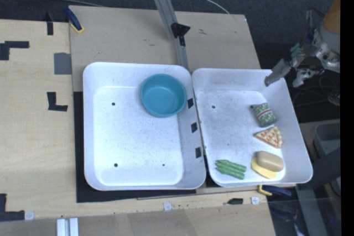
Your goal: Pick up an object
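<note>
Approach is the step we judge to be in hand: the gripper hangs over the right bin's upper right corner, its fingers spread and pinching nothing. Below it in that bin lie a small green-patterned packet, a pizza slice, a yellow sandwich and a bundle of green beans. Next we would need to line up above one item, likely the packet, and descend. The left bin holds a blue bowl. Both bins rest on a pale wooden tabletop.
</note>
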You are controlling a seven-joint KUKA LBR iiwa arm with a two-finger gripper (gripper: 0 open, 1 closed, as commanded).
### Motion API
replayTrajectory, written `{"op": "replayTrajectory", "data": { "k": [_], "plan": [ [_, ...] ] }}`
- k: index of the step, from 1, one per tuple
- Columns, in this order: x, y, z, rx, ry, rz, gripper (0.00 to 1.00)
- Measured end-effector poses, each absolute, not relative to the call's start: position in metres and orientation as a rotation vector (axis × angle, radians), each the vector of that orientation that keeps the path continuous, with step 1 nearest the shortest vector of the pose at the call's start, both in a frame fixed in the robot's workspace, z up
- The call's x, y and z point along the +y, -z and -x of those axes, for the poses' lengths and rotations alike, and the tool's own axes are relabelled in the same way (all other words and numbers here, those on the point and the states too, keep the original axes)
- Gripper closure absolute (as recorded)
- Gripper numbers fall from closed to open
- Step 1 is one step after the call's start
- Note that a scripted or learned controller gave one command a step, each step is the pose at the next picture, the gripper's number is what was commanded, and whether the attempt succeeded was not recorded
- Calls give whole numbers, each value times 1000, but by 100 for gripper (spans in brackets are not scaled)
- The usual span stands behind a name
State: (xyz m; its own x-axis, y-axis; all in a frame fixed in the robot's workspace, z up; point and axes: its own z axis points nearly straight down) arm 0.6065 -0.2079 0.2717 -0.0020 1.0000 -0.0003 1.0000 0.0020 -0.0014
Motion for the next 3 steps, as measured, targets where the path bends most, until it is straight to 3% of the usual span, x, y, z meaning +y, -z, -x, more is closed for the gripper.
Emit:
{"op": "replayTrajectory", "data": {
  "k": [3],
  "plan": [
    [-199,-123,-597,-2228,-2,2225,0]
  ]
}}
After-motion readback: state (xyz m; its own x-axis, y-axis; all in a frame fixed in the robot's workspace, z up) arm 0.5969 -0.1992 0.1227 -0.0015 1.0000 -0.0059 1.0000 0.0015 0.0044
